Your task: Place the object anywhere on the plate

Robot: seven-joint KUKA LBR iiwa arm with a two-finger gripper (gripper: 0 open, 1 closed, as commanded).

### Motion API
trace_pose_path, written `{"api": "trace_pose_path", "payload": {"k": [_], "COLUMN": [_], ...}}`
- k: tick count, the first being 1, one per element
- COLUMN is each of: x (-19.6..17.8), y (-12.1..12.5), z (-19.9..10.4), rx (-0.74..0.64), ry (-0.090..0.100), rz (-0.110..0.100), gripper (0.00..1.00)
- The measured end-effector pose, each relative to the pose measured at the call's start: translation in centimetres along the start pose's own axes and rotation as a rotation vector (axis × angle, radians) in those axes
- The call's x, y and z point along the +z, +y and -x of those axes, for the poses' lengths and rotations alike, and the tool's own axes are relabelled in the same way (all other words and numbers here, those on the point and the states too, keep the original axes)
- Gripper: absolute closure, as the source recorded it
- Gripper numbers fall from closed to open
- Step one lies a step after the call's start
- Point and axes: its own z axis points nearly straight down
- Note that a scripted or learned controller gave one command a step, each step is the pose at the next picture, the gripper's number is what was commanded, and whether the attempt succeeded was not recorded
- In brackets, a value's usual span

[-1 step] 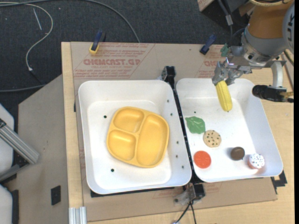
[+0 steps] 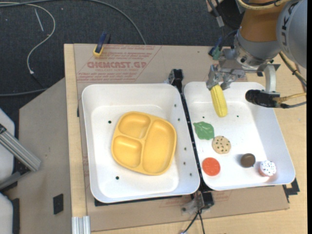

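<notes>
Corn (image 2: 219,101) is what our gripper (image 2: 218,83) has hold of: the yellow cob hangs tilted over the back of the right bin (image 2: 280,130), its upper end pinched between our two fingers (image 2: 212,80), its lower end pointing down toward the bin floor; whether that lower end touches the floor we cannot tell; our grey arm (image 2: 265,18) with its orange band comes in from the upper right above it. Further forward in the same bin lie a green leaf (image 2: 204,129) just below the cob's lower end, a speckled cookie (image 2: 221,144) beside the leaf, a red-orange disc (image 2: 211,166) near the front left corner, a small brown ball (image 2: 247,160), and a white piece with dots (image 2: 267,168) toward the front right; all of them sit apart from one another. The yellow plate (image 2: 144,143), divided into three compartments, rests near the middle of the left bin (image 2: 97,111), well apart from the cob and across the wall where the two bins meet; we see nothing lying on it. Both bins stand on a sheet of brown cardboard (image 2: 122,62) with red lettering; a blue clip (image 2: 102,43) sits at its far edge, and a grey cable (image 2: 73,1) loops over the dark floor behind.
</notes>
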Motion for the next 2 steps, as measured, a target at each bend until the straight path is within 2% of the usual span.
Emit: {"api": "trace_pose_path", "payload": {"k": [1, 2], "x": [-0.3, 1.4], "y": [-0.8, -2.1], "z": [-5.3, -10.4], "rx": [-0.001, -0.001], "ry": [0.000, 0.000], "rz": [0.000, -0.002], "gripper": [1.00, 1.00]}}
